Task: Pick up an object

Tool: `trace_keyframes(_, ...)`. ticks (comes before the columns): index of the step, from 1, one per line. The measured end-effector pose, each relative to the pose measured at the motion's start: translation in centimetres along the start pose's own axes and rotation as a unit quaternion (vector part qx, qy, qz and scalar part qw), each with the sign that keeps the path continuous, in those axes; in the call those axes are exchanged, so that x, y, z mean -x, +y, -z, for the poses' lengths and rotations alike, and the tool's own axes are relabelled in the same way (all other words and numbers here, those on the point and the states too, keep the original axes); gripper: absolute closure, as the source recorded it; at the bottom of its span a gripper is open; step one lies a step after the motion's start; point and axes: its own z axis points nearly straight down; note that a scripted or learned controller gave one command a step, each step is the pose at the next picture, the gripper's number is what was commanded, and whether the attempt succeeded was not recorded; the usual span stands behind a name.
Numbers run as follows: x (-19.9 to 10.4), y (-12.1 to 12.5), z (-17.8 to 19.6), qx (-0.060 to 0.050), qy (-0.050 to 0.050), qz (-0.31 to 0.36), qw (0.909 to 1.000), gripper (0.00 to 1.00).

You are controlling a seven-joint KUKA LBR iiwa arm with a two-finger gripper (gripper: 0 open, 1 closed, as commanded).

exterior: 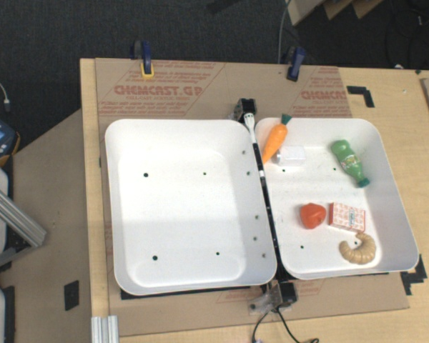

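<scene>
Since every item lies flat on the floor of the right bin (393,213) and nothing is lifted, the pick looks not yet begun; choosing a target, closing on it and raising it are all left to do. No arm reaches over the counter (200,84), so whether the fingers are released or clenched cannot be told.

Largest is that counter, a tan board printed with red lettering and clamped at its far edge. On it sit the left bin (179,199) and the right one, both shallow, glossy white plastic with rounded corners, edges touching.

In the right bin, the carrot (274,141) is a tapered orange toy with a green tip, near the far-left corner. A green bottle (349,162) lies on its side, smooth and rounded. Toward the near edge rest a curved tan pastry (360,251), a flat patterned box (348,217), a rounded red fruit (312,216) just beside the box, and a small white block (293,156) next to the carrot.
</scene>
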Motion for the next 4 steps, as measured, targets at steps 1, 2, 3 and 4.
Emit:
trace_keyframes(1,0.0,0.0,0.0,-0.001,0.000,0.000,1.0000,0.00)
trace_keyframes(2,0.0,0.1,1.1,0.002,-0.002,0.000,1.0000,1.00)
trace_keyframes(3,0.0,0.1,1.0,0.001,-0.001,0.000,1.0000,0.00)
trace_keyframes(4,0.1,0.1,2.2,0.004,-0.003,0.000,1.0000,1.00)
